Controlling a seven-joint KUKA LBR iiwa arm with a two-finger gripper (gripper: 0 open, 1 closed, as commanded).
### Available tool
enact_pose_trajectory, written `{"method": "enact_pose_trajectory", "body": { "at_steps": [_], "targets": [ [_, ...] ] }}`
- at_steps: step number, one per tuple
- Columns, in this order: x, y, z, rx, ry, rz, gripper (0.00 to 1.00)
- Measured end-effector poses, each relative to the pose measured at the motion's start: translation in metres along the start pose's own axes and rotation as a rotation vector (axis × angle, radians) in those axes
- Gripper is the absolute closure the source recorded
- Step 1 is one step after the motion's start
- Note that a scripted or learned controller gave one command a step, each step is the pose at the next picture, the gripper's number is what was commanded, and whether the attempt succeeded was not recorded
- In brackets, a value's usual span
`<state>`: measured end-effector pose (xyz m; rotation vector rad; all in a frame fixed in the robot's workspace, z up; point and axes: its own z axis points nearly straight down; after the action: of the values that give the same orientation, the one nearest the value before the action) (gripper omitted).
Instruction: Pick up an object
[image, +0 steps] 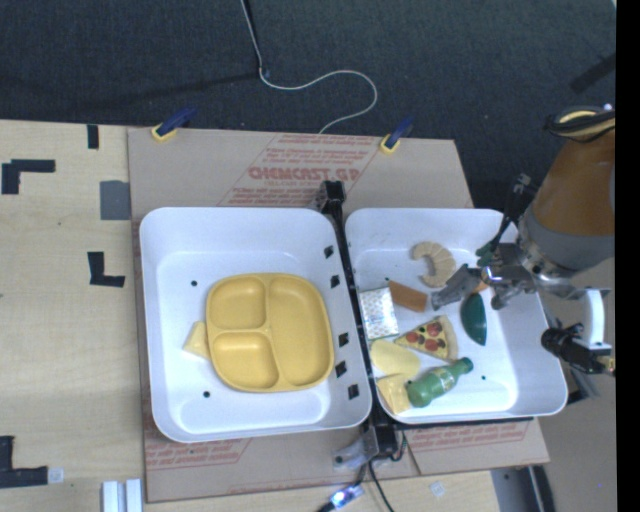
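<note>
My gripper (472, 292) hangs over the right bin (500, 395), reaching in from the right, and its two dark fingers (450, 290) are spread open. Just below them lies a dark green oblong object (474, 320); its upper end sits near the gap between the fingers, and they do not clamp it. Further left in the same bin are a pizza slice (430, 338), a green bottle (436, 383), a tan croissant-shaped piece (435, 258), a brown piece (407, 296), a silver foil packet (377, 312) and a yellow wedge (391, 362).
The left bin (170, 250) holds a yellow divided plate (268, 331) with a pale yellow wedge (194, 340) sticking out from under its left side. A black divider (345, 300) runs between the bins. The arm's orange-banded wrist (580, 190) stands above the right bin's right edge.
</note>
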<state>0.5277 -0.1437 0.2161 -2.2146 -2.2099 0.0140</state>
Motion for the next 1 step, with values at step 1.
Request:
{"method": "enact_pose_trajectory", "body": {
  "at_steps": [1],
  "targets": [
    [0.0002, 0.0026, -0.0072, -0.013, -0.002, -0.004, 0.00]
  ]
}}
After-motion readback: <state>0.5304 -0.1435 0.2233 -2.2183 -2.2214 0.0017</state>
